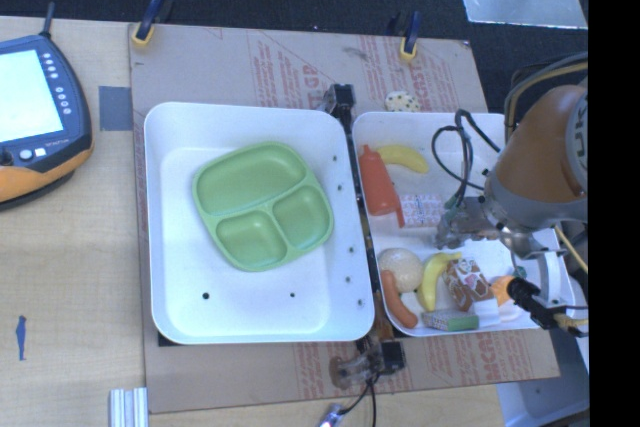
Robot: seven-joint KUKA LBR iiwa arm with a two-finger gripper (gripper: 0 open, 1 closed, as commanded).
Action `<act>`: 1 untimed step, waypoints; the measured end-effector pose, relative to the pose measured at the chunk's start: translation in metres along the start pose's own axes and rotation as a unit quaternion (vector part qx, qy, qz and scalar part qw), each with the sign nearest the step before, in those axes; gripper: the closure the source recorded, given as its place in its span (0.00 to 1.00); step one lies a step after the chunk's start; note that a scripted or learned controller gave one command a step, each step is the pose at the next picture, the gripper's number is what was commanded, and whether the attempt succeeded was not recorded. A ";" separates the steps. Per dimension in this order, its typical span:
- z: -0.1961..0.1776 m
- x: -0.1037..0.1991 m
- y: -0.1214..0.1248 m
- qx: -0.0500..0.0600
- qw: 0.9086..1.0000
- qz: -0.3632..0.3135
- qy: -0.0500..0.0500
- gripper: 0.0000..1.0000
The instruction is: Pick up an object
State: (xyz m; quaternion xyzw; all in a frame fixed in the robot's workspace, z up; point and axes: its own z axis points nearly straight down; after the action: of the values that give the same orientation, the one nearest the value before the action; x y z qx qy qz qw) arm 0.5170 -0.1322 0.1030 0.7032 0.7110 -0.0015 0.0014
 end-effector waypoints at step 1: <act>0.000 0.000 0.000 0.000 1.000 0.000 0.000 0.00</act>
State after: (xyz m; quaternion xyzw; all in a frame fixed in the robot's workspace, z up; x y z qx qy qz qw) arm 0.5170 -0.1322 0.1029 0.7031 0.7111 -0.0015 0.0014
